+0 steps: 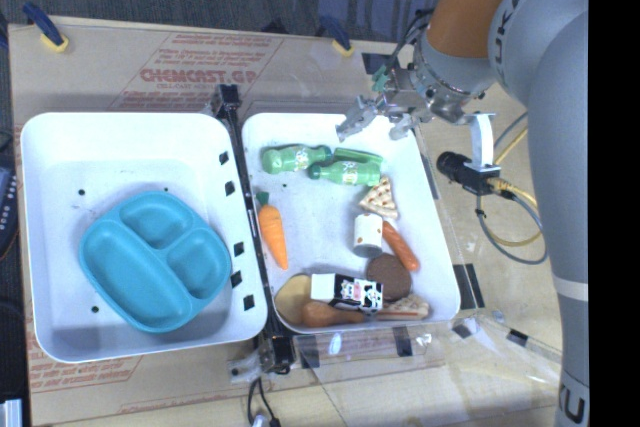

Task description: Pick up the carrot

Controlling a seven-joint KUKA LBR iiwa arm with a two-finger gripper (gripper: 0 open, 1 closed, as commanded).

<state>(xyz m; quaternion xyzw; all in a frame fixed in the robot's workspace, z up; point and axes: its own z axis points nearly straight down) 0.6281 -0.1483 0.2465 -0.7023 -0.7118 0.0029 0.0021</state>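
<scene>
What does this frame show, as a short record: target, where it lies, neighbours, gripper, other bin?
target: carrot
location: right bin, by its left wall, lying free
neighbours: two green bottles above it; a wooden spoon and a small carton below
gripper: gripper over the right bin's top edge, apart from the carrot, holding nothing
other bin: left bin holds a blue tray
</scene>
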